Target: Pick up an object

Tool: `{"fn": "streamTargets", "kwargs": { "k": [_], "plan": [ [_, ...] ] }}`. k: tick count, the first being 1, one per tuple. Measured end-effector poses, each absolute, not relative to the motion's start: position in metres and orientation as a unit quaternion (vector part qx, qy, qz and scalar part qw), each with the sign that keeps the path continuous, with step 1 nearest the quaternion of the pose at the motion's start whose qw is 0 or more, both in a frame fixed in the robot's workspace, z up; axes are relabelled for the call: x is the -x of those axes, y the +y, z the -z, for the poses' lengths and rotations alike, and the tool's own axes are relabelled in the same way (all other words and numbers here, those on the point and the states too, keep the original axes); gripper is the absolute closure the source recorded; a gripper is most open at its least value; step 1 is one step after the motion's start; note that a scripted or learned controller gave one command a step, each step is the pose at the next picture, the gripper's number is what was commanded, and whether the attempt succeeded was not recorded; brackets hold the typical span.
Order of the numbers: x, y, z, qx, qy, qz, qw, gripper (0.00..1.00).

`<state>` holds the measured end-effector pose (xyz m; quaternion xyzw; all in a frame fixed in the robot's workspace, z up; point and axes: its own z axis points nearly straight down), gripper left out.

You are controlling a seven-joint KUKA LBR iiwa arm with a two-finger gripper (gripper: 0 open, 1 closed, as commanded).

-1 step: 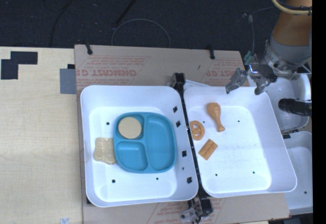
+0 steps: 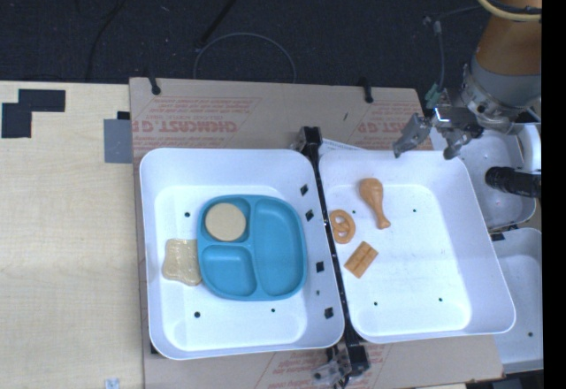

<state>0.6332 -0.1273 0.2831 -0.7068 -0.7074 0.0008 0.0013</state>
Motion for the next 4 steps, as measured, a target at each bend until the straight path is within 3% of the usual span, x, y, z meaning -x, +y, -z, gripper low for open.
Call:
{"fn": "streamTargets", "kwargs": {
  "k": [1,3,4],
  "plan": [
    [-0.64,-0.12,-0.231,0.706,-0.708,-0.0018,0.002,0.0],
    [-0.635,-0.125,-0.142,0.707,-0.707,-0.002,0.002,0.0],
    [-0.635,-0.125,-0.155,0.707,-0.707,-0.0012,0.002,1.0]
  ]
}}
